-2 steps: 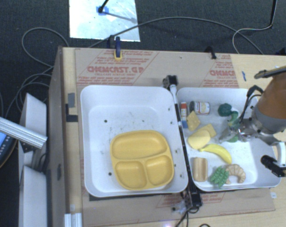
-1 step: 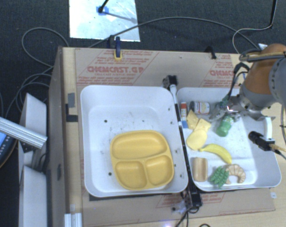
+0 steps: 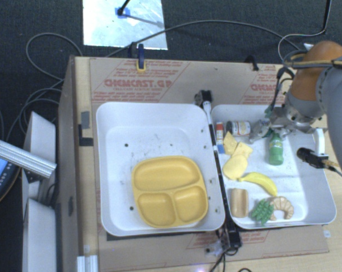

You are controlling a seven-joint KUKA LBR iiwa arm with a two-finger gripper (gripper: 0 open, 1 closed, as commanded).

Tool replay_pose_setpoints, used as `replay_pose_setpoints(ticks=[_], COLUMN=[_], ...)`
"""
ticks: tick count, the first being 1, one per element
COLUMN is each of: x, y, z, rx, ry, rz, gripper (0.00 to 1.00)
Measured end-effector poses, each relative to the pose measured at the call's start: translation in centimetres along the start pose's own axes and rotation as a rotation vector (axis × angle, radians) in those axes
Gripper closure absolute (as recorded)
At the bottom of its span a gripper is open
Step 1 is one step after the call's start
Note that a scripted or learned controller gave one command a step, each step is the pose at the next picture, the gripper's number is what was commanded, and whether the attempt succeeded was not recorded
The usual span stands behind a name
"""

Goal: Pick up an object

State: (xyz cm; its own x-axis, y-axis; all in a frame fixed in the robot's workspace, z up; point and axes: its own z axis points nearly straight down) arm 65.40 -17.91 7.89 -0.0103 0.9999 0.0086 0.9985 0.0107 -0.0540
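My gripper (image 3: pixel 274 127) hangs over the back of the right bin (image 3: pixel 324 200), with the arm coming in from the right. Directly under it stands a green bottle (image 3: pixel 276 151), whose top reaches up to the gripper; contact cannot be made out. To the gripper's left lie a small can (image 3: pixel 240 128) and a red and white tube (image 3: pixel 219 134). Pale yellow pieces (image 3: pixel 236 156) sit in the bin's middle. A banana (image 3: pixel 261 182), a tan block (image 3: pixel 238 202), a green broccoli piece (image 3: pixel 261 211) and a croissant (image 3: pixel 282 207) lie toward the front.
The left bin (image 3: pixel 117 152) holds a yellow divided tray (image 3: pixel 170 190). A ridge between the two bins (image 3: pixel 214 157) separates them. Cables run along the bench's back edge and around the cardboard base.
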Motion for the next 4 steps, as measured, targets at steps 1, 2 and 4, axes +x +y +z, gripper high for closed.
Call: replay_pose_setpoints(ticks=[1,2,4], x=[-1.6,-1.6,11.2], y=[-5.5,-5.5,-12.8], z=[-0.3,-1.4,-16.9], rx=[-0.055,-0.059,-0.057], ry=[-0.01,-0.01,-0.008], rz=[0.009,0.007,0.006], gripper=[0.0,1.0,1.0])
